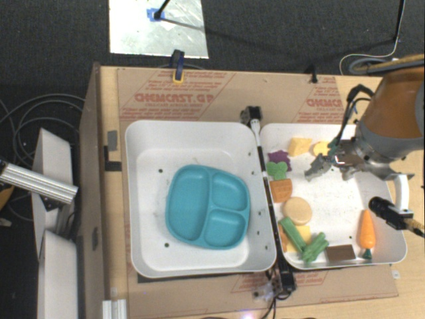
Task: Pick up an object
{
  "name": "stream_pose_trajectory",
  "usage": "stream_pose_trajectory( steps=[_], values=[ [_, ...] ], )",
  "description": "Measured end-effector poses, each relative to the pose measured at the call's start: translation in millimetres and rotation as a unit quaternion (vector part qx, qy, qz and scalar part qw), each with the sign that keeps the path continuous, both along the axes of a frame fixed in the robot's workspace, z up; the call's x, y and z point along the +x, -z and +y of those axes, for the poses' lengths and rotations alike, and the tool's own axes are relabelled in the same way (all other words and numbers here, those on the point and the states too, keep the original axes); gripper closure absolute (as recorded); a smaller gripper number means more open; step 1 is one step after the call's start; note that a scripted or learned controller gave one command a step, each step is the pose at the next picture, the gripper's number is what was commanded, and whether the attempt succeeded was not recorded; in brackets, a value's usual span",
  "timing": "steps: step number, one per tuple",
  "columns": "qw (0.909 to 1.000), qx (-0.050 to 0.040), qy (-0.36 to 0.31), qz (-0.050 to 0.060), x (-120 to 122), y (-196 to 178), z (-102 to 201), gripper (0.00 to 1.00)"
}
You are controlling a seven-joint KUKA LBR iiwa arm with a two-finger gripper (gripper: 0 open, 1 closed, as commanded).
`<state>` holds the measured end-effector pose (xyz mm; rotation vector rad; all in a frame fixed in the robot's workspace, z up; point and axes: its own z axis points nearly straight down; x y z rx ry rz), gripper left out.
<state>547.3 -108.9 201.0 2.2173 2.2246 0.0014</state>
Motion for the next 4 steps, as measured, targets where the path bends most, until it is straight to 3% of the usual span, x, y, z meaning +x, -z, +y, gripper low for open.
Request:
stream_pose_trajectory(
  steps=[1,2,3,4],
  values=[
    [1.0,0.0015,0.004,0.0,-21.3,118.0,-29.8,0.0],
    [1.0,-0.0014,-0.002,-0.007,64.5,111.7,-27.0,0.0],
    [1.0,-0.002,-0.003,-0.002,111.8,112.7,-2.2,0.0],
    [1.0,0.0,0.005,0.004,-25.8,81.2,-26.4,0.0]
  ],
)
